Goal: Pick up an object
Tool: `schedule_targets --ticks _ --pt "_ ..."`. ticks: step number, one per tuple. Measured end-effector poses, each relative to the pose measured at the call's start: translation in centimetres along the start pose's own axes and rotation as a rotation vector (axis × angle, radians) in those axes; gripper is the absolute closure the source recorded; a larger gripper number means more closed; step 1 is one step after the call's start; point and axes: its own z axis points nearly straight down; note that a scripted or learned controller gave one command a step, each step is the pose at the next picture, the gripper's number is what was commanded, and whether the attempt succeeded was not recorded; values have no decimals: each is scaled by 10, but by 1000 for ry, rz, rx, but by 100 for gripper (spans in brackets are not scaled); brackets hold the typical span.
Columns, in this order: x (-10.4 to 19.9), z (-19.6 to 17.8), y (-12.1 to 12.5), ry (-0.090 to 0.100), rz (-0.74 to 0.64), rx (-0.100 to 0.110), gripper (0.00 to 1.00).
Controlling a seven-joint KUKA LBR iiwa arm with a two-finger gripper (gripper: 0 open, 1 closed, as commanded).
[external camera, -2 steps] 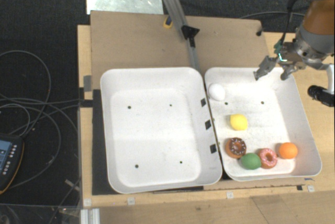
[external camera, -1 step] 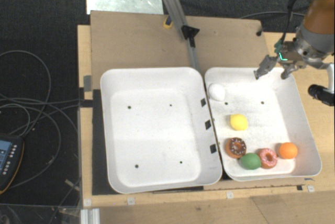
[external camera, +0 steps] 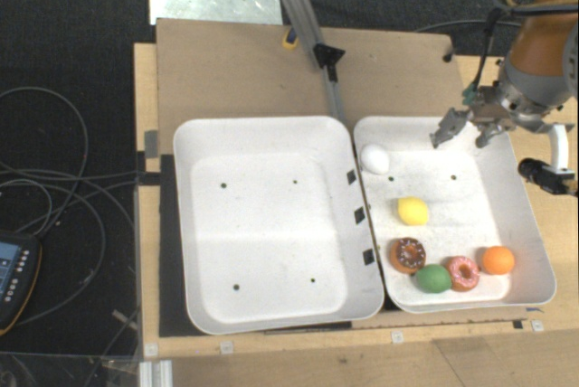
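white right bin [external camera: 529, 222] (no readable labels) holds a lemon [external camera: 413, 212]; gripper [external camera: 469, 133] fingers spread, gripping nothing.

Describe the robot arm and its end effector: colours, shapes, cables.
The arm enters from the right: a rounded orange section above a grey metallic wrist. A yellowish cable loops over the top of it, with a thin dark cable running down beside it. The end effector is grey metal with two slim dark fingers. A white fitting with a black part juts out beside the wrist.
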Motion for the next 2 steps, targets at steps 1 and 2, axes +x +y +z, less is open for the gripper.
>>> schedule_targets --ticks 1,2 --pt "-4 44 5 0 0 0 0" --pt "-9 98 -4 1 3 1 0"
